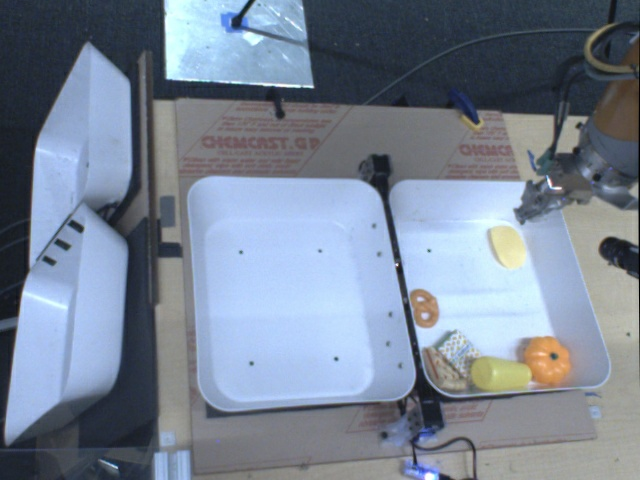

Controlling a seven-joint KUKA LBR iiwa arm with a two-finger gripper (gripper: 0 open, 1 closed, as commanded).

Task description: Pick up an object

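Objects crowd the near edge of the right-hand shallow white bin [560,230] — a small orange pumpkin [547,360], a yellow-green plastic cylinder [499,374] and a patterned snack packet [450,358]. Farther in lies a brown pretzel [424,307], then a pale yellow oval piece [507,247]. Beyond that, the grey two-finger gripper [527,211] hovers at the bin's far right rim — its grip cannot be made out.

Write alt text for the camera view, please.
The end effector hovers at the right bin's far right edge, near a pale yellow piece. A pretzel, a yellow-green cylinder and a small orange pumpkin lie along the near side.
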